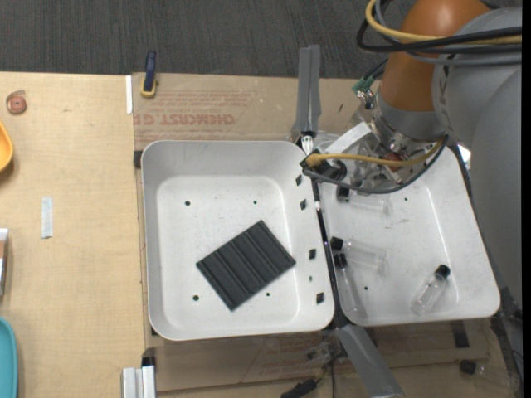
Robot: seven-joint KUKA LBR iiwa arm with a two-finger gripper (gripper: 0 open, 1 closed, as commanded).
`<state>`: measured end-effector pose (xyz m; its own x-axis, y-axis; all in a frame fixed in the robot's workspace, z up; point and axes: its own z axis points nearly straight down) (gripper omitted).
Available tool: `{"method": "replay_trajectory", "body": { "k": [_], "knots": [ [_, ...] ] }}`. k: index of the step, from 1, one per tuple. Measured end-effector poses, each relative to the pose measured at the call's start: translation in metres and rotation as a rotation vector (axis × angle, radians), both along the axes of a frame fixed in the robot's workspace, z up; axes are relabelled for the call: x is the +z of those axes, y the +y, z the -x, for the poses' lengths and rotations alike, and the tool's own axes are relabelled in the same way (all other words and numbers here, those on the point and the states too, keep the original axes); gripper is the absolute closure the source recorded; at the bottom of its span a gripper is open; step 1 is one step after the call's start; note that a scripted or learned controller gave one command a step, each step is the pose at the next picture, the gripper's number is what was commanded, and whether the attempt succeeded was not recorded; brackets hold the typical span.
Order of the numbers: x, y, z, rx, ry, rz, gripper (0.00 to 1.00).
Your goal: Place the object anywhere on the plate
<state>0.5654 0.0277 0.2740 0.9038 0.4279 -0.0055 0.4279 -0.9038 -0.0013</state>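
Jaws well off vial (362, 258), R bin (465, 222).

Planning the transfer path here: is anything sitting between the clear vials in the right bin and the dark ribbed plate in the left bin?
Only the bins' adjoining rims, with small black clips on them, run between the nearer vial, the farther vial and the dark ribbed plate. Nothing visible lies on the plate's top.

Open floor around the dark ribbed plate (246, 264) in the left bin (158, 222) — two vials (431, 288) cluttering the right.
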Motion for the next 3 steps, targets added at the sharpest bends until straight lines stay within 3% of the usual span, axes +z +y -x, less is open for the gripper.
{"method": "replay_trajectory", "body": {
  "k": [1, 2, 3],
  "knots": [
    [0.018, 0.084, 0.042, -0.034, -0.003, 0.001, 1.0],
    [0.029, 0.035, 0.062, 0.07, 0.0, 0.002, 1.0],
    [-0.019, 0.085, 0.053, 0.461, 0.003, -0.001, 1.0]
  ]
}}
